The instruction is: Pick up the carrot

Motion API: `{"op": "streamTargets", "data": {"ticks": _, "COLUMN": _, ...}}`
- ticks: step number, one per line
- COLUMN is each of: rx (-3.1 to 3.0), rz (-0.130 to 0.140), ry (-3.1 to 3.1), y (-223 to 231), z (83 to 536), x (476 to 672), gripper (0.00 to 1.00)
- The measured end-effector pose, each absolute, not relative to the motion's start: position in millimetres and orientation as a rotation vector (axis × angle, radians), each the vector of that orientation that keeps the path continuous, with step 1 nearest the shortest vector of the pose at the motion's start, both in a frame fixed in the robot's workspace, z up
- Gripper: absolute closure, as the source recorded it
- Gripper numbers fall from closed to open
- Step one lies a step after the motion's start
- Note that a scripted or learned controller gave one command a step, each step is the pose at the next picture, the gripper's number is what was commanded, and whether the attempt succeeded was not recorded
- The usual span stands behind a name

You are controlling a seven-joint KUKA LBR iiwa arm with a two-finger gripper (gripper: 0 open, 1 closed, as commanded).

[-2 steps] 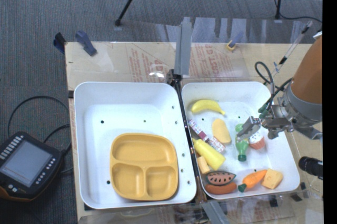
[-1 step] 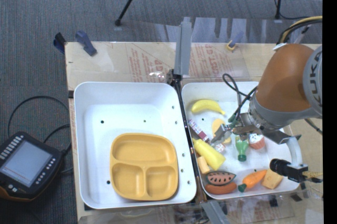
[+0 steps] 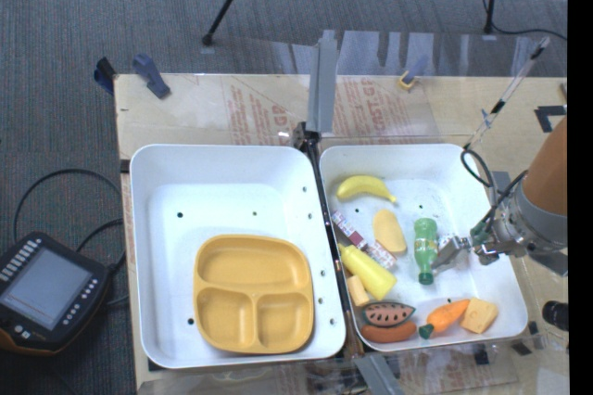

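Note:
The carrot [image 3: 447,316], orange with a small green top, lies near the front of the right bin [image 3: 435,163]. It rests between a watermelon slice [image 3: 388,313] and a cheese wedge [image 3: 479,315]. My gripper [image 3: 447,254] reaches in from the right, low over the bin floor. It is beside a green bottle [image 3: 424,249] and some way behind the carrot, apart from it. Nothing shows in its grasp.
The right bin also holds a banana [image 3: 364,188], a pale yellow oval piece [image 3: 390,231], a yellow cylinder [image 3: 368,268], a wrapped bar [image 3: 356,234] and a red sausage [image 3: 389,332]. A yellow divided plate [image 3: 254,293] sits in the left bin [image 3: 162,198]. A teach pendant [image 3: 42,286] lies at far left.

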State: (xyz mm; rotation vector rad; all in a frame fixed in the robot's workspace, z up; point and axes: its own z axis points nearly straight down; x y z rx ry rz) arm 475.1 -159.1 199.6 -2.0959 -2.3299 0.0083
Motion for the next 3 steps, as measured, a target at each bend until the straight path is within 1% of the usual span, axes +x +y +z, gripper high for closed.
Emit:
{"op": "streamTargets", "data": {"ticks": 1, "rx": -2.089, "rz": 0.01, "ry": -2.325, "y": -157.0, "z": 204.9, "x": 476.4, "gripper": 1.0}}
{"op": "streamTargets", "data": {"ticks": 2, "rx": -2.098, "rz": 0.006, "ry": -2.325, "y": -162.4, "z": 200.1, "x": 476.1, "gripper": 1.0}}
{"op": "streamTargets", "data": {"ticks": 3, "rx": -2.1, "rz": 0.005, "ry": -2.324, "y": -163.3, "z": 200.3, "x": 475.9, "gripper": 0.0}}
